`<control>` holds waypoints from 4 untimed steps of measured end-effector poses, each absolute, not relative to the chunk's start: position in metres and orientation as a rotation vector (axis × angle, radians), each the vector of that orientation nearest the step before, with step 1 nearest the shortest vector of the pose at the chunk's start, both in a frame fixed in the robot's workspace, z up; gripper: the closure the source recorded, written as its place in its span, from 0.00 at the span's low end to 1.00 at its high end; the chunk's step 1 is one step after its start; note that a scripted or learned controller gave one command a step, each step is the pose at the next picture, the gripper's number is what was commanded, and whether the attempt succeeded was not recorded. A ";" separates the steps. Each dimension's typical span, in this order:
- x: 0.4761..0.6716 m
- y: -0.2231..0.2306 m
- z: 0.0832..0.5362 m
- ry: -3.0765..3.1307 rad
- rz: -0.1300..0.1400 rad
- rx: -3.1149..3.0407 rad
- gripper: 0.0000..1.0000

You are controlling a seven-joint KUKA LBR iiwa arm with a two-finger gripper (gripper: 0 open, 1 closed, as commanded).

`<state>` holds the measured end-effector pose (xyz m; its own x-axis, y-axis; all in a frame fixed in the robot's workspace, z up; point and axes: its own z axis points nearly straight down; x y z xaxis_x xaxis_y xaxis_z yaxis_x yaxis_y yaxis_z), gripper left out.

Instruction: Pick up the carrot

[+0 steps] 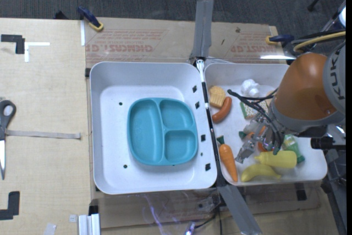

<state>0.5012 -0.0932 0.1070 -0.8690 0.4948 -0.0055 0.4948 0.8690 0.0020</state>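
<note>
So the carrot [227, 162] is lying in the right bin [313, 173], tucked against its left wall near the front corner, pointy end facing the front edge. The gripper [248, 149] is hanging low over the middle of that bin, just beside the carrot but not touching it. Honestly can't tell how the fingers are sitting, too much clutter there. A sausage [223, 109] is sitting further back, bananas [269, 165] along the front edge. Left bin [104, 118] is carrying a teal divided plate [163, 131].
</note>
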 end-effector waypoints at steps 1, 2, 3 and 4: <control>0.537 -0.103 0.102 2.813 0.015 1.350 0.00; 0.489 -0.048 0.192 2.689 -0.001 1.621 0.00; 0.479 -0.016 0.191 2.605 -0.002 1.756 0.00; 0.479 -0.016 0.191 2.627 -0.002 1.721 0.00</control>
